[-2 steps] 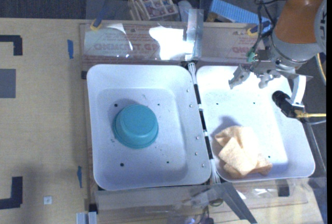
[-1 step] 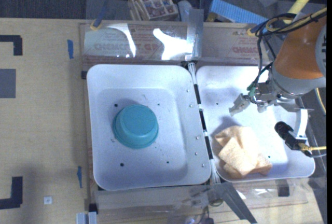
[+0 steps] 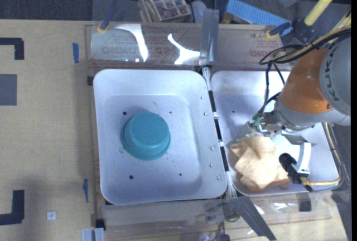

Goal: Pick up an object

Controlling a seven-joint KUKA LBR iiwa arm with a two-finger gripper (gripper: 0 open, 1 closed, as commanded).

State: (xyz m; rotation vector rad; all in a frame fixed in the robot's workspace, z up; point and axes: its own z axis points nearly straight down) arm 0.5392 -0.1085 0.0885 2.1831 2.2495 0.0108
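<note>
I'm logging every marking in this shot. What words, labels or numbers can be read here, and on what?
Clear panel behind the bins: faint reddish lettering, washed out by glare, unreadable.
Arm: dark letters at the frame edge, cut off, unreadable.
Printed boxes beyond the bench: too small to read.
Blue bowl and tan cloth: no text.

Fixed overhead camera, slanted down, both bins (image 3: 106, 123)

Light wooden bench (image 3: 44, 139), two shallow white bins side by side, left bin (image 3: 106, 89), right bin (image 3: 234, 89), touching along their inner edges
</note>
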